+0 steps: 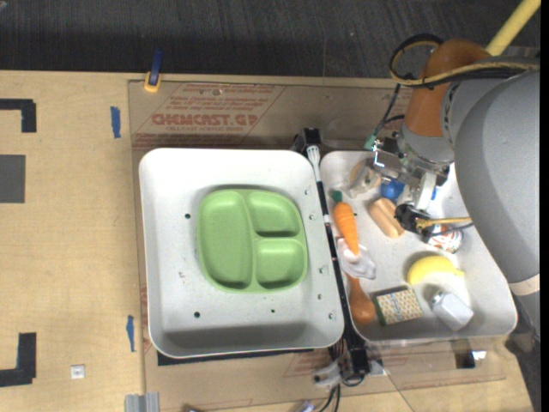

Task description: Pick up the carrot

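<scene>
2 white bins sit side by side on the bench, and the carrot (345,223) we want lies in the right bin (493,292), hard against its left wall, its length running roughly along that wall with what seems to be the green stem end toward the far side. The gripper (403,177) hangs over the far part of that same bin, near the carrot but apart from it, and we cannot tell how it is set because the wrist hides the business end. Nothing is visibly held, so we judge the step in hand to be the approach. To do it well, we want the gripper brought toward the left wall and lined up over the carrot's thick middle, closing across its width, not along its length. The wall is the awkward part (there looks to be little room on that side), so 1 side of the grasp has to slip between carrot and wall without catching the rim. A pale, crumpled thing (360,264) touches the carrot's near end, and a tan cylinder (386,217) lies just beside it toward the arm, so we aim away from both. The yellow lemon-like piece (433,270) sits well clear. The left bin (171,256), holding the green divided plate (251,239), plays no part in this step.
</scene>
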`<state>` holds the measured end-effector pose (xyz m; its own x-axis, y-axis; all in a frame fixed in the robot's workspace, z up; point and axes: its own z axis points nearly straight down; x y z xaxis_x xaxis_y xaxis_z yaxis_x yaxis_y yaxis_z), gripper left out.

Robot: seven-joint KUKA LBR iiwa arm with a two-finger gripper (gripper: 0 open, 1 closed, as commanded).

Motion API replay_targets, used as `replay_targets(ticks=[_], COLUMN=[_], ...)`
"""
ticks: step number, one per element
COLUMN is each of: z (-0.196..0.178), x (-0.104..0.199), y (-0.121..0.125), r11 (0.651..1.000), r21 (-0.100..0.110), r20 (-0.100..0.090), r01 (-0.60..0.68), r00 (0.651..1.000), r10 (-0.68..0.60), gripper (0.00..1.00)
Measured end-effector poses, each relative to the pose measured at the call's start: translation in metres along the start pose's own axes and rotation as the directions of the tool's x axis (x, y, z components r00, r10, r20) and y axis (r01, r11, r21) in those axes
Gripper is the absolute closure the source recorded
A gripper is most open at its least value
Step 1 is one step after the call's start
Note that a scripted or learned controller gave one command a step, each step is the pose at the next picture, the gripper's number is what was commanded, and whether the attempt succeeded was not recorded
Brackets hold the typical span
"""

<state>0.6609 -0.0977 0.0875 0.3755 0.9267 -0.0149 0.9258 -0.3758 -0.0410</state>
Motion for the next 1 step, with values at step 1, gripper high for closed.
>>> replay_targets(ticks=[1], z=[0.0011], x=[-0.0247], y=[-0.0543], r11=[0.997], r21=[-0.043], r20=[-0.013], r01=[0.058], r00=[0.998], r10=[-0.059], gripper=[0.0])
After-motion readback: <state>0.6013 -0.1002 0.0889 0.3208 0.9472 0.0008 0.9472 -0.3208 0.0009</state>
